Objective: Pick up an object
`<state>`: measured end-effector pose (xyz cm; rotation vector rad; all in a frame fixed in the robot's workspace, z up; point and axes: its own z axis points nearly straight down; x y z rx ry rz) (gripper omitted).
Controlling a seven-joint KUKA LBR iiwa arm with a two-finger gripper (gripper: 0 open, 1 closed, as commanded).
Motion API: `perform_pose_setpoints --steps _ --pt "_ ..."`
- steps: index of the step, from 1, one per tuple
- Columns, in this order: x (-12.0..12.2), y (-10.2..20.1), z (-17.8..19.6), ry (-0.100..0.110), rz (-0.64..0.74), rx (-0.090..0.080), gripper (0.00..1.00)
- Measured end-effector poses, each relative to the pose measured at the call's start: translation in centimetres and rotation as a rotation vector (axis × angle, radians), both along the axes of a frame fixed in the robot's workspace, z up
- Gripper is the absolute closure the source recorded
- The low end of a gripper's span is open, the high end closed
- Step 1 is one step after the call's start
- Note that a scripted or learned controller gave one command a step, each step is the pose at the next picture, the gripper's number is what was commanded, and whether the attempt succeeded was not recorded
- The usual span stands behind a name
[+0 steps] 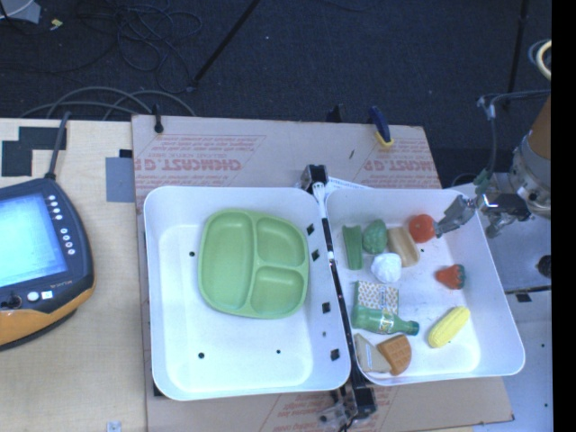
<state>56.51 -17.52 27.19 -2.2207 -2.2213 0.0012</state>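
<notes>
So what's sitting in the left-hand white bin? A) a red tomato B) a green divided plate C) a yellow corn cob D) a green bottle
B: the green divided plate lies in the left bin, while the bottle, the corn cob and the tomato all lie in the right bin.

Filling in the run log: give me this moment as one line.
arm: at right bin's far right edge | gripper: near tomato, nothing seen held | left bin: green divided plate
</notes>
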Motion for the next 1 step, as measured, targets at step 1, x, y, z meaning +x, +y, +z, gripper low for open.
perform_pose_setpoints --steps 1 --pt "0.0 -0.07 0.98 0.001 0.001 0.001 1.0"
